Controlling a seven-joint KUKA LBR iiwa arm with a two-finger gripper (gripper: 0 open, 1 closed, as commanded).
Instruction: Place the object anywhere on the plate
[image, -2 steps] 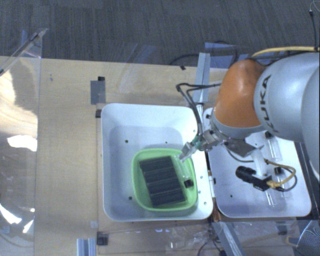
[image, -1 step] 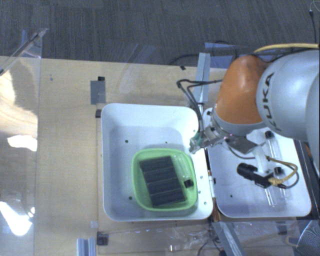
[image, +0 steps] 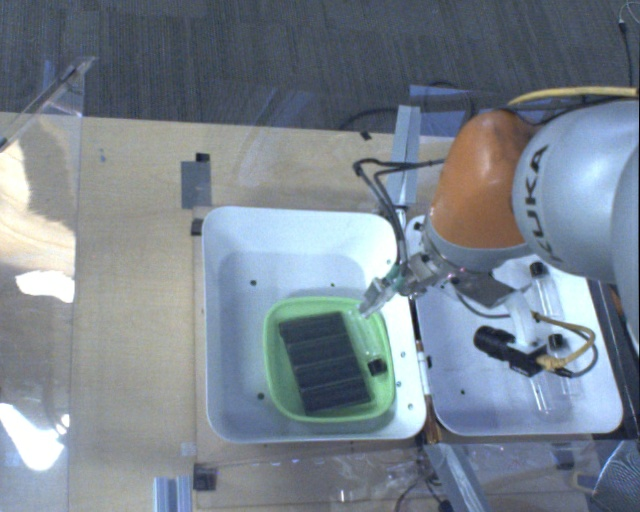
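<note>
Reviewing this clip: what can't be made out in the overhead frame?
- Gripper: too small and blurred in the camera view to tell its state.
- Dark ridged rectangular object on the green plastic plate: what it is stays unclear.
- Small black cube-like item at the plate's right rim: too small to identify.
- Right shallow white bin: its upper part is covered by the grey-and-orange arm.

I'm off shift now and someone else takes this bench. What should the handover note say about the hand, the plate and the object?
Hand: over the far right rim of the green plate, in the left bin; whether it grips anything is not visible.
Plate: holds a dark ribbed block and a small black piece near its right edge.
Done: both dark things lie on the plate.
Left: confirm release, then withdraw the arm.
</note>
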